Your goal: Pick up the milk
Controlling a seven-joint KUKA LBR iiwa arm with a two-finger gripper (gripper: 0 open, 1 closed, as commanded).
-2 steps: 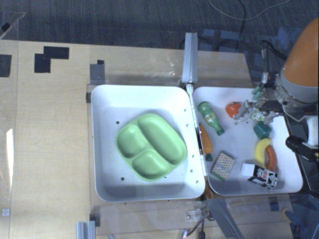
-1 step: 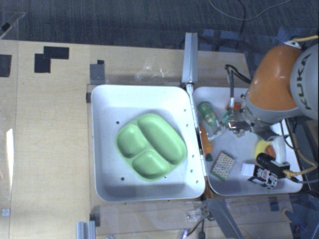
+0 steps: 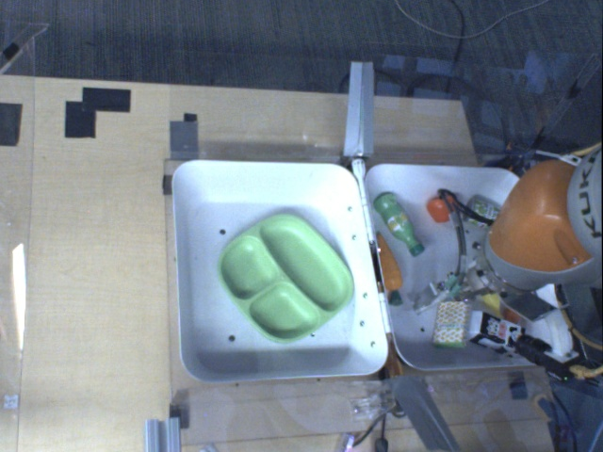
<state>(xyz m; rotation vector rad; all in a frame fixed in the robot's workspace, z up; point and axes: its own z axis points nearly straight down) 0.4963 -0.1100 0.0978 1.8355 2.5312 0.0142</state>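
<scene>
Left bin (image 3: 193,252): green three-section plate (image 3: 285,276) at center. Right bin (image 3: 407,347): green bottle (image 3: 398,222) at 11 o'clock, orange carrot-like piece (image 3: 390,273) along 9 o'clock wall, likely milk carton (image 3: 451,324) at 6 o'clock, lying flat. Gripper (image 3: 468,281) just above carton, amid clutter. Risk: snagging neighbouring items or glancing off flat carton. Jaw opening: cannot tell; nothing seen held.
</scene>
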